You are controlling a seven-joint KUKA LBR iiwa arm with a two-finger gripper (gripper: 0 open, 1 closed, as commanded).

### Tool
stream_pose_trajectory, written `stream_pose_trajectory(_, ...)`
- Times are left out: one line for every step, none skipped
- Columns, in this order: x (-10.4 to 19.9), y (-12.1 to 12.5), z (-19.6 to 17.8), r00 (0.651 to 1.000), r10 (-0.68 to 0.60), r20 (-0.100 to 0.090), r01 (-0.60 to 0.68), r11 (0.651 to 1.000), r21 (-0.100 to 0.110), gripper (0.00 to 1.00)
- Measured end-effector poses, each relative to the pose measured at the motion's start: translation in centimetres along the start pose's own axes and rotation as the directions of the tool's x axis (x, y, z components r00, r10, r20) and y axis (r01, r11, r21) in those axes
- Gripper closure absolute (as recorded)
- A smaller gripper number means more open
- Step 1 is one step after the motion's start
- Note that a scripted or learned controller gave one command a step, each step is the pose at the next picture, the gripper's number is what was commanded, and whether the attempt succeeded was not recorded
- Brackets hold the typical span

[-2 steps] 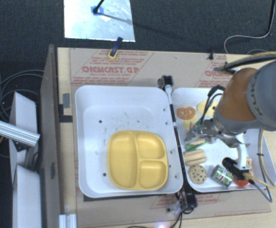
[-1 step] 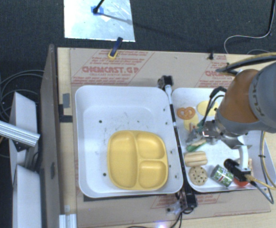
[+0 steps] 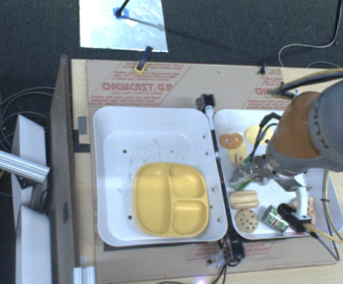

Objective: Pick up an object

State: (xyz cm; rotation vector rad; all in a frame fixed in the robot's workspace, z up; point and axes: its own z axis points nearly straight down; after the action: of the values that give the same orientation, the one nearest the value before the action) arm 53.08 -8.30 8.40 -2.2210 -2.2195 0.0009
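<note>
A grey robot arm (image 3: 328, 126) with an orange band reaches in from the right, wrist bent downward, its gripper (image 3: 246, 171) low.

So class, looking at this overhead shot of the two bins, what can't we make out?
- Camera view: the arm covers much of the right bin, hiding items beneath.
- Whether the jaws are open or shut: blurred.
- The small can's label: too small.
- Yellow item: half hidden by the arm.

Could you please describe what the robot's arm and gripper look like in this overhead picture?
The arm is a thick, rounded grey tube with a broad orange band above the wrist. A black cable loops along its side towards the metallic grey gripper, a small, angular assembly. I can read no markings on either of them.
</note>
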Motion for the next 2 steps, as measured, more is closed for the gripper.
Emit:
stream_pose_trajectory(0.0,0.1,-1.0,1.0,0.0,0.0,0.0,1.0,-0.002,1.0)
stream_pose_trajectory(0.2,-1.7,-10.6,1.0,-0.005,0.001,0.005,1.0,-0.01,1.0)
